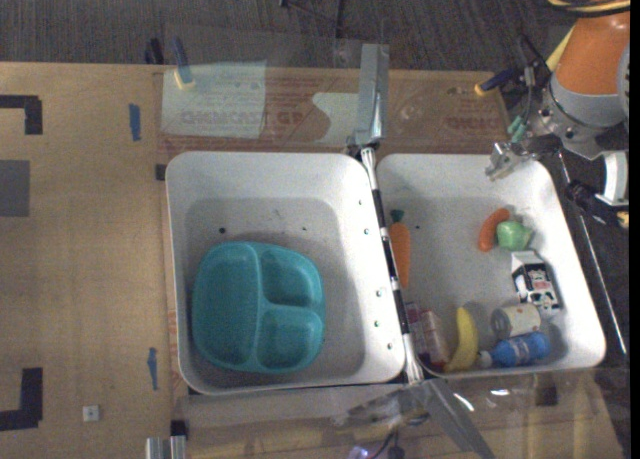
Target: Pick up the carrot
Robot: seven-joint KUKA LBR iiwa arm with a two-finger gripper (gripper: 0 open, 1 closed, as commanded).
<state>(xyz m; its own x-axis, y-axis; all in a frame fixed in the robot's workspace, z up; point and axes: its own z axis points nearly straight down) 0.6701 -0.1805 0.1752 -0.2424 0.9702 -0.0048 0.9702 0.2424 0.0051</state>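
Tapered orange carrot against the glossy white bin's left wall; fingers' state indiscernible.

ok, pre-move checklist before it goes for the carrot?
1. Carrot located: ok, lies in the right bin against its left wall.
2. Top of carrot free: ok, nothing lies on it.
3. Finger room beside it: not ok, the bin wall crowds one side.
4. Gripper placed over the target: not ok, it sits at the bin's top right rim, far from the carrot.
5. Lookalike risk: not ok, an orange piece lies beside a green item.
6. Finger state: cannot tell.
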